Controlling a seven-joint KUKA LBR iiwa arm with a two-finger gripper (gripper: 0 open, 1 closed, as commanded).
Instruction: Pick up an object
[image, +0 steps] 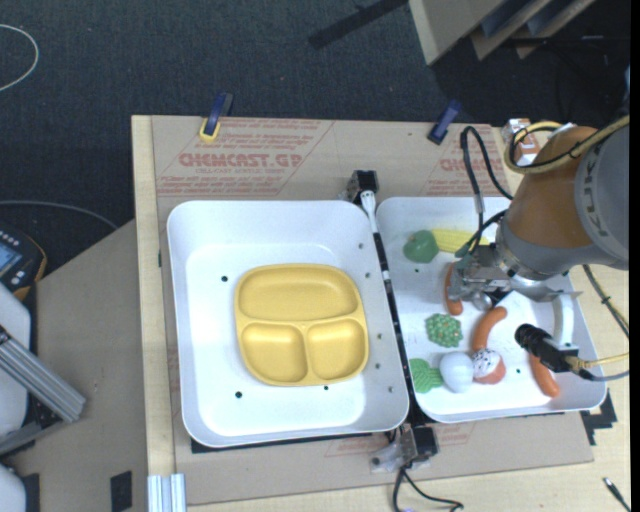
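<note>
The hand (468, 285) is lowered into the right bin (580, 400), where the small objects are crowded together, and its metal tip is seen just above a short orange piece (454, 293); how far it is opened cannot be told, and nothing is seen to be held by it. Just below the hand lie a bumpy green piece (442, 328) and an orange sausage-shaped piece (487, 327), so several candidates for picking are kept within close reach. Further below are found a white ball (457, 372), a leafy green piece (425, 375) and a red-and-white object (489, 367). Above the hand rest a smooth green object (420, 246) and a yellow one (455, 239). Well to the far side, the left bin (190, 300) is occupied by a yellow divided tray (300, 323), probably set there as a drop place. Both bins are carried by the bench (150, 160).
</note>
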